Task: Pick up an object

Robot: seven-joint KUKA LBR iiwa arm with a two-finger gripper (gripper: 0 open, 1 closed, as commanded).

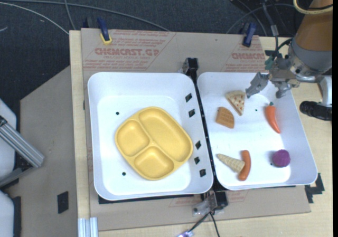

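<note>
Two shallow glossy white bins side by side on a cardboard-topped bench. In the left bin (100,125), one smooth yellow plastic tray (153,142), rounded, with three compartments. In the right bin (301,141), six small toy foods: one waffle-textured wedge (236,101), one tan bread-like piece (225,118), one slim orange carrot (272,118), one ribbed cone (231,161) touching one orange sausage shape (244,164), one round purple lump (281,158). Gripper (268,86) spread wide over the bin's far edge, metal fingers (255,85) apart and clasping nothing, between wedge and carrot.
</note>
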